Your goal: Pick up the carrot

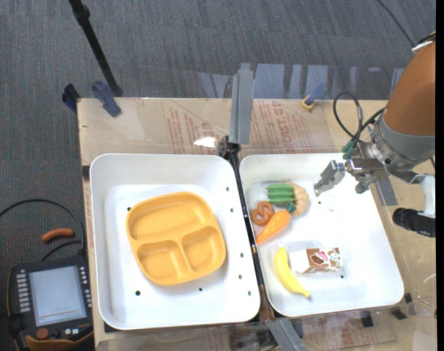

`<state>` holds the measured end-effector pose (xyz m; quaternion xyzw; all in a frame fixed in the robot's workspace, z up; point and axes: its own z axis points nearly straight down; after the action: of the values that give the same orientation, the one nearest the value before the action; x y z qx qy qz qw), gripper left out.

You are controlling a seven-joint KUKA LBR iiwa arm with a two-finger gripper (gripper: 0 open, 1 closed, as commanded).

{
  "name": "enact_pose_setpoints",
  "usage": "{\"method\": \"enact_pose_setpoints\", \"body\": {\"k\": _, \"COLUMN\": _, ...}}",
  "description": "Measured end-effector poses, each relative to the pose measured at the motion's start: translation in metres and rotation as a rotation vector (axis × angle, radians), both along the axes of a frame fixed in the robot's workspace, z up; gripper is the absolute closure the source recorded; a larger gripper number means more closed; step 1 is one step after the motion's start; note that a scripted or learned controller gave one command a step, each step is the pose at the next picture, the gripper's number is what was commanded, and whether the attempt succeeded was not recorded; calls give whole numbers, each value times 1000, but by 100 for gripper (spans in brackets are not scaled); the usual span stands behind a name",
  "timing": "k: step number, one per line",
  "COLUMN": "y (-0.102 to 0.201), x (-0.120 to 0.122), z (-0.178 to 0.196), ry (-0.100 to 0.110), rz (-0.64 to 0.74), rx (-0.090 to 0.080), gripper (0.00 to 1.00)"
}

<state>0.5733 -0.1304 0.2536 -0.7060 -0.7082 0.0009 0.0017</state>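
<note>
The orange carrot with a green top lies slanted in the right bin, close to its left wall. My gripper hangs over the bin's upper right part, up and to the right of the carrot and well apart from it. Its fingers are spread open with nothing between them.
A pretzel touches the carrot's upper end, and green beans lie on a tan round piece just above. A banana and a small carton lie below the carrot. The left bin holds a yellow divided plate.
</note>
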Motion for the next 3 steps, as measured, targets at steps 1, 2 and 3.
{"method": "enact_pose_setpoints", "body": {"k": 1, "y": 24, "x": -4, "z": -157, "ry": -1, "rz": 271, "rx": 1, "gripper": 0}}
{"method": "enact_pose_setpoints", "body": {"k": 2, "y": 34, "x": 26, "z": -167, "ry": -2, "rz": 471, "rx": 0, "gripper": 0}}
{"method": "enact_pose_setpoints", "body": {"k": 3, "y": 32, "x": 44, "z": -166, "ry": -6, "rz": 827, "rx": 1, "gripper": 0}}
